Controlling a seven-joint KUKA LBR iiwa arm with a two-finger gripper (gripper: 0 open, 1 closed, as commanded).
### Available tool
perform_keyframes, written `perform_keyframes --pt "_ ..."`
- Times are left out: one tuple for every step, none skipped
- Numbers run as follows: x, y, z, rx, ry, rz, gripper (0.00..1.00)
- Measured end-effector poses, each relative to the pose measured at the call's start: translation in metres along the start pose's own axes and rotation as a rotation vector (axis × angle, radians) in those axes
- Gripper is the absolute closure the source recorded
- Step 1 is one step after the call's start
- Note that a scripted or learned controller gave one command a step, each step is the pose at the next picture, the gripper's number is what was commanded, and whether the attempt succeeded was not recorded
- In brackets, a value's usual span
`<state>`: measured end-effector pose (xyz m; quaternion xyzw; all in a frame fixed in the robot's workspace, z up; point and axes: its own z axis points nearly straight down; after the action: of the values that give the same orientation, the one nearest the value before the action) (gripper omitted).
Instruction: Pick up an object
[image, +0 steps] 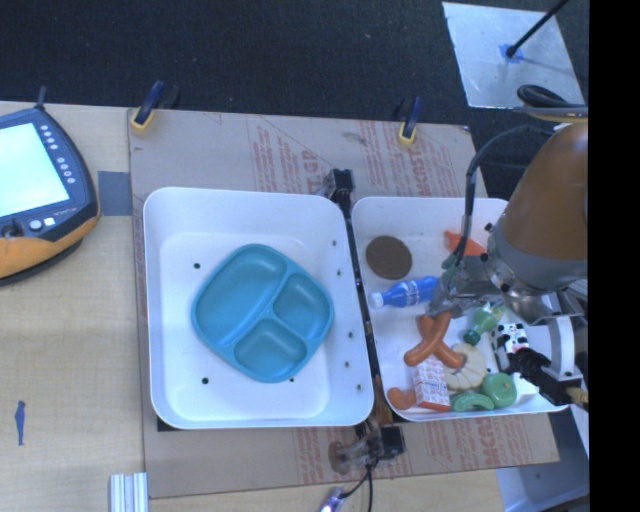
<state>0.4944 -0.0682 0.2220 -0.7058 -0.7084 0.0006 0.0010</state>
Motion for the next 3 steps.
perform_keyframes --pt "0.000 0.000 0.000 0.000 0.000 0.000 0.00" --pt "-0.039 0.009 0.131 0.003 -0.001 -0.001 0.00" --pt "-0.040 0.009 0.121 0.004 -0.001 -0.003 1.00"
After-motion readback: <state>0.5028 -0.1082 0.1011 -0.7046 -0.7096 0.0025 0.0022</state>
